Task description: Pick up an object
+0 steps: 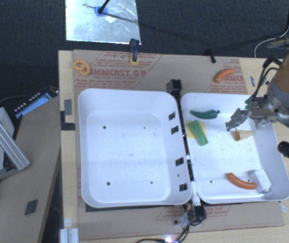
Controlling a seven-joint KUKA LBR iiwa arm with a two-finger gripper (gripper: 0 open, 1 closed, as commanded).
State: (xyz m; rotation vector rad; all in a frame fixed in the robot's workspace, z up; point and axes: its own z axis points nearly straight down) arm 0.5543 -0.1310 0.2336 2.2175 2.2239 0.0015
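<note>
claw (pixel 237 119): hangs over the right bin (pixel 281 186), near its far right corner, tips angled down toward the bin's middle. Honestly can't tell if it's spread or pinched, too small and grey on white.

closest target: a tan cone-shaped piece (pixel 243 134), looks like a toy ice cream cone, lying on its side just beside the claw tips on the near side. Looks apart from them, not gripped.

other options in that bin: green pepper-like thing (pixel 205 114) toward the far edge, a green ridged block (pixel 197 132) by the divider side, an orange hot dog (pixel 241 181) near the front edge with a small white piece (pixel 261 180) right beside it.

left bin (pixel 91 110): nothing to grab there imo.

how to do it well: I'd go for the cone since it's nearest. Line up across its narrow width, not along the length, and come straight down so it doesn't skid away on the slick floor.

risk: tapered shape could squirt out when squeezed, so grab nearer the wide end.
</note>
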